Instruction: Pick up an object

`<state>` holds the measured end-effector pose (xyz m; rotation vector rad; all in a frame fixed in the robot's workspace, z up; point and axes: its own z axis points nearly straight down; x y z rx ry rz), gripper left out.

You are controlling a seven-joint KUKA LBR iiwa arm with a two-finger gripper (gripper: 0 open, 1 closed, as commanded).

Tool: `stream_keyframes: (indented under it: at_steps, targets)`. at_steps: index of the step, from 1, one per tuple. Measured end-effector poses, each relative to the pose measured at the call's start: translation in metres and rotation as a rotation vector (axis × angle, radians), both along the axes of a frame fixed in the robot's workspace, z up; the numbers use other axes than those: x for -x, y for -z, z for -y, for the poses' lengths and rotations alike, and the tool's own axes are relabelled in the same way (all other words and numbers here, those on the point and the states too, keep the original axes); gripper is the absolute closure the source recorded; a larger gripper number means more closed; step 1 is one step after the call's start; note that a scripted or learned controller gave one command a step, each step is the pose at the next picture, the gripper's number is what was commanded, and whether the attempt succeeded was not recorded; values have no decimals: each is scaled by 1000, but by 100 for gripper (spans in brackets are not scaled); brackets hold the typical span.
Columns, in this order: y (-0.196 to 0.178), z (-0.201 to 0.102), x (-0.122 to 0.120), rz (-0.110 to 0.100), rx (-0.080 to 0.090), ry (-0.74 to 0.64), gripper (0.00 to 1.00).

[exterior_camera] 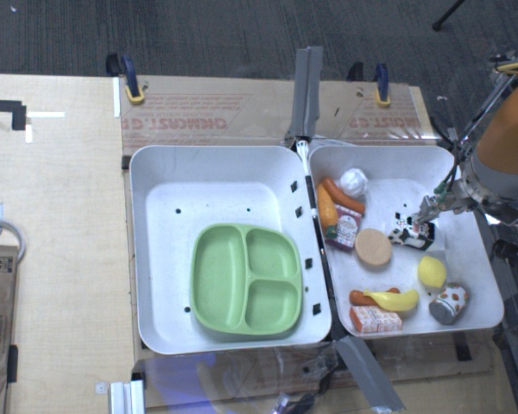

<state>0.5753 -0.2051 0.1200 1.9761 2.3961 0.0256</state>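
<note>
— Gripper [425, 210] sits low in the right bin [475, 257], just over a small black-and-white toy [412, 233]. I can't tell its state, or whether it has anything.

— Why there?

— Probably because that toy lies apart from the cluttered food. The toy is tiny and blurred, possibly a cow; the arm [505, 145] is cut off at the edge.

- White bins: two, left bin [147, 231], right bin [488, 304]
- Green divided plate [246, 279]: one, three compartments
- Blue clamps: two, at 11 o'clock [131, 83] and 1 o'clock [381, 84]
- Right bin items: about ten, including one banana [397, 300], one lemon [432, 272], one carrot [326, 205]
</note>
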Motion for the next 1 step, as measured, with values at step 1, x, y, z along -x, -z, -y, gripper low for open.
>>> stream_keyframes:
  at_steps: [1]
  targets:
    - [1,0,0,-1,0,1,0]
